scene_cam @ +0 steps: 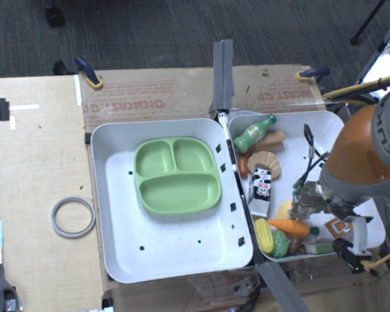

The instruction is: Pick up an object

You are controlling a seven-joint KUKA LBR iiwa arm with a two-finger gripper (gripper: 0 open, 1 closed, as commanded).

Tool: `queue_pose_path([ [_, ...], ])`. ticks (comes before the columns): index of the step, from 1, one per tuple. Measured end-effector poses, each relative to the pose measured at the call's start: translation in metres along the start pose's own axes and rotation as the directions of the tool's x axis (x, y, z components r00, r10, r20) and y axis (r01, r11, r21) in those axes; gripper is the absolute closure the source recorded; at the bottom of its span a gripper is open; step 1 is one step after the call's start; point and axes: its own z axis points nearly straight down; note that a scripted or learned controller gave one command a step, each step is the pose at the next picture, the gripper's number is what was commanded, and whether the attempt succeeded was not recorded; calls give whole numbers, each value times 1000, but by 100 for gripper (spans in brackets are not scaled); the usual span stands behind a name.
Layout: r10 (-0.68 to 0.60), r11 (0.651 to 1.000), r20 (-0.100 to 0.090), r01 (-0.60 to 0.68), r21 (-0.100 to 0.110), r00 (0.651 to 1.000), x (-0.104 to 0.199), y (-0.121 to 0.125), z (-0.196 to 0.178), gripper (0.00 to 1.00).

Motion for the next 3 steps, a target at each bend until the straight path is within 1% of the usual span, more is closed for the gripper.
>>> queue_pose_path([
  [1, -1, 1000, 0, 1, 1, 1000, 0, 0, 0, 0],
  [2, -132, 991, 0, 132, -1, 991, -15, 2, 8, 0],
  [3, -132, 991, 0, 132, -1, 991, -15, 2, 8, 0],
])
